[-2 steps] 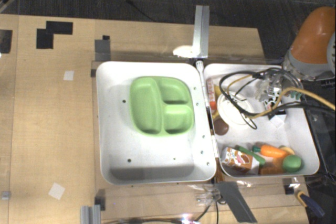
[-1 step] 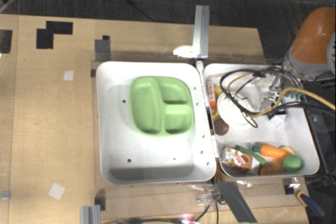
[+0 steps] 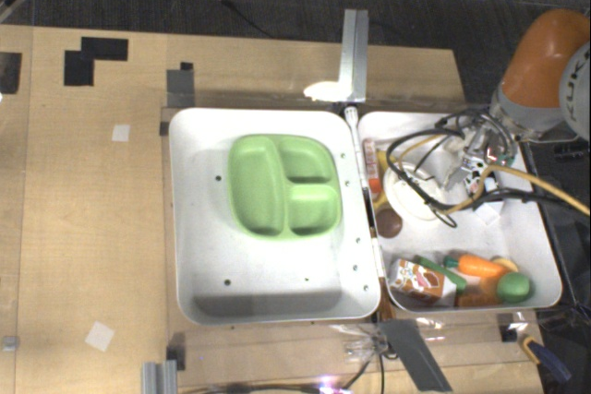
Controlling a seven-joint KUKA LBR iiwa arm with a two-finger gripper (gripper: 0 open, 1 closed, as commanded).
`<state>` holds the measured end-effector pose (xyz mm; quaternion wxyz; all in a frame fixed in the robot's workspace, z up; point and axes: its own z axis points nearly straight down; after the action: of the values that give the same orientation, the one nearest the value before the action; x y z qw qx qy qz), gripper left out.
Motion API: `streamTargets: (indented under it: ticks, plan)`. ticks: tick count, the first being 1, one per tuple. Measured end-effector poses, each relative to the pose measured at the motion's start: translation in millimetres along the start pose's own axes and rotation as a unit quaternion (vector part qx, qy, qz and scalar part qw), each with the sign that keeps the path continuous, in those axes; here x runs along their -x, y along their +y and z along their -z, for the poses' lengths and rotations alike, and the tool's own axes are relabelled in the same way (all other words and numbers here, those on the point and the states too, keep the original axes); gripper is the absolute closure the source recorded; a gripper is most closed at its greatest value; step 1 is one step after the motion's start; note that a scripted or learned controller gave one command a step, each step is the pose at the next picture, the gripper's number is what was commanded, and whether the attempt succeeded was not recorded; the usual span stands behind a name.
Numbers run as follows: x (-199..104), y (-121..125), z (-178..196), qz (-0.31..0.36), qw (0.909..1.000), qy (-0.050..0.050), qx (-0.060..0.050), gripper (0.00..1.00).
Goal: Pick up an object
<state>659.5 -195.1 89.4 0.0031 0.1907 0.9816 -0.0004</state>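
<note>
Your gripper (image 3: 473, 169) sits low over the upper part of the right bin (image 3: 540, 240), wrapped in looping black and yellow cables (image 3: 420, 175), and you cannot tell from this angle how it stands or whether anything is in it, because the wiring and the wrist hide that part. Above it you see the arm (image 3: 545, 74) coming in from the right, its orange band bright against the grey. Now to the big pieces: the wooden bench (image 3: 83, 226) runs wide on the left, marked with a few black squares. The left bin (image 3: 199, 281) carries a green divided tray (image 3: 282, 185), three compartments, lying flat near the middle. In the right bin, a white bowl (image 3: 406, 198) lies just under the cables, and a small dark brown round object (image 3: 389, 222) rests at its lower left edge. Along the near side of that bin you have a cluster of pickable things: a brown and red printed packet (image 3: 420, 280), its writing too small to read, an orange carrot-shaped toy (image 3: 480, 267) beside it, and a green ball (image 3: 514, 287) at the right end. A narrow red-labelled item (image 3: 372, 166) lies along the bin's left wall, its label unreadable.
</note>
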Motion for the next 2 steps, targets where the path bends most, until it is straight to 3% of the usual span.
streamTargets:
  ticks: [1,2]
  plan:
    - [-52,-4,0,-0.095,0.9955,-0.002,0.001,0.0]
    - [-77,37,1,-0.156,0.9877,-0.004,0.0,0.0]
